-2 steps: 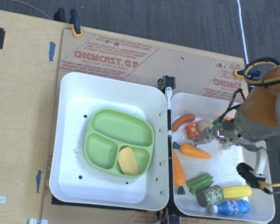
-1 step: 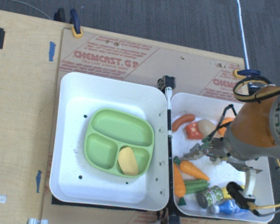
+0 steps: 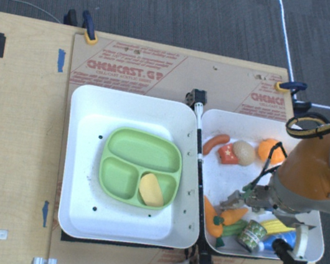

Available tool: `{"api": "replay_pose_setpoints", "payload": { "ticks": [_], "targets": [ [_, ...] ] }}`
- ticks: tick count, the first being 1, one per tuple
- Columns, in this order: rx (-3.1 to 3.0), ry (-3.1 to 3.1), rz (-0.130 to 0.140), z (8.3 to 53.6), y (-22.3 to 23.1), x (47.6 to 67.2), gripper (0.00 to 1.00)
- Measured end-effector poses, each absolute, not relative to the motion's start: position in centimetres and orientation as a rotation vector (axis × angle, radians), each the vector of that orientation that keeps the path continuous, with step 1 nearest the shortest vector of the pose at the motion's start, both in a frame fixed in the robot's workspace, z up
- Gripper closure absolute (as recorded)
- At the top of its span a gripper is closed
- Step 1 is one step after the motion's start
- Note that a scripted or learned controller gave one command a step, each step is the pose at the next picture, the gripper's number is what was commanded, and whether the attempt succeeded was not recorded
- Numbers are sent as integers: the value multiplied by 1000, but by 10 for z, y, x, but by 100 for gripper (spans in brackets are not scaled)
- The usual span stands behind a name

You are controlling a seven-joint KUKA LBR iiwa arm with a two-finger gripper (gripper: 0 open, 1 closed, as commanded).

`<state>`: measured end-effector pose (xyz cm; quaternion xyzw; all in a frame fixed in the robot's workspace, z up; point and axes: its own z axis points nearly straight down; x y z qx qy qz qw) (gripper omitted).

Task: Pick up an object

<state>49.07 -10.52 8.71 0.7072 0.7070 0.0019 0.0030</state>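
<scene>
My gripper (image 3: 236,201) hangs low over the front half of the right bin (image 3: 314,252), just above an orange carrot-like piece (image 3: 214,218) and beside a green can (image 3: 252,235). Behind it in the same bin lie a red-orange sausage (image 3: 215,143), a red piece (image 3: 228,154), a beige round piece (image 3: 243,151) and an orange (image 3: 267,150) partly hidden by the arm. A yellow corn-like piece (image 3: 276,227) and a blue item (image 3: 278,237) lie near the can.
The left bin (image 3: 80,145) holds a green divided plate (image 3: 143,149) with a yellow lump (image 3: 152,189) in its lower right compartment. A black clamp (image 3: 196,97) sits between the bins at the back. The arm's orange band (image 3: 310,169) covers the right bin's right side.
</scene>
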Motion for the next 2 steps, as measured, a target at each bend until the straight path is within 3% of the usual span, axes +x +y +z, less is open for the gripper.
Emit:
{"api": "replay_pose_setpoints", "payload": {
  "ticks": [1,2],
  "targets": [
    [2216,2213,9,87,-102,483,0],
    [2213,2208,10,98,-103,484,100]
  ]
}}
